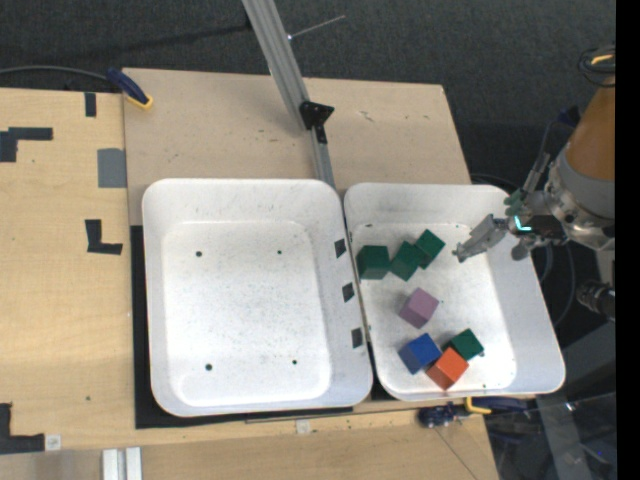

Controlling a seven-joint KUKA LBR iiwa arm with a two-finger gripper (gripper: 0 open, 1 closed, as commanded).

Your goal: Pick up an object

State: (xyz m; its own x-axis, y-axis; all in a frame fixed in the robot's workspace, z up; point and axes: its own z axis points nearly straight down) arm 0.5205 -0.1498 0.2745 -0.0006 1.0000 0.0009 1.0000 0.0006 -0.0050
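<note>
Since nothing sits between the fingers, the pick counts as not yet made; entries run from the near edge of the scene to the far edge.

Near tabletop edge: the tabletop (60, 368) is pale wood, with a dark mat under the two bins.
Right bin, near corner: the right bin (520, 363) holds an orange block (449, 368) touching a blue block (419, 352), with a small green block (467, 344) touching the orange one on its far side.
Right bin, middle: a purple block (419, 307) lies alone, apart from both clusters.
Right bin, far part: three green blocks (403, 258) sit in a row, touching one another.
Left bin: the left bin (240, 298) shows only its white floor with small dark marks.
Pincer: the pincer (483, 238) hangs over the right bin's far right part, just beside the green row. One grey finger slants toward the blocks. Whether it is open or closed cannot be told, and nothing is seen gripped.
Arm: the arm (592, 158) enters from the right.
Far tabletop: a metal rail (280, 53) runs diagonally to the seam between the bins.
Task status: approach is under way, judging by position. Descent, closure on a block, and lift remain.
Likely target: the green row, being nearest; this is a judgement only.
</note>
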